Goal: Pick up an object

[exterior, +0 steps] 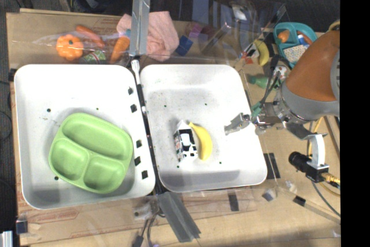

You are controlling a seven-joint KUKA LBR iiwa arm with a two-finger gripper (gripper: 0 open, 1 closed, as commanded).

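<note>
Plainly, the hand (236,123) hangs empty, grip state unclear, just right of the banana (203,140).

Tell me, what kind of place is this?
Probably a robot lab. A robot arm reaches over two white bins on a bench, with a toy banana and a green tray to practise on.

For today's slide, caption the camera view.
Grey two-finger gripper hovers beside yellow banana and black-and-white toy in right white bin.

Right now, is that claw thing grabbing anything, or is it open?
Gripper: cannot be told whether it is open or closed. It sits over the right bin, apart from the banana.
</note>
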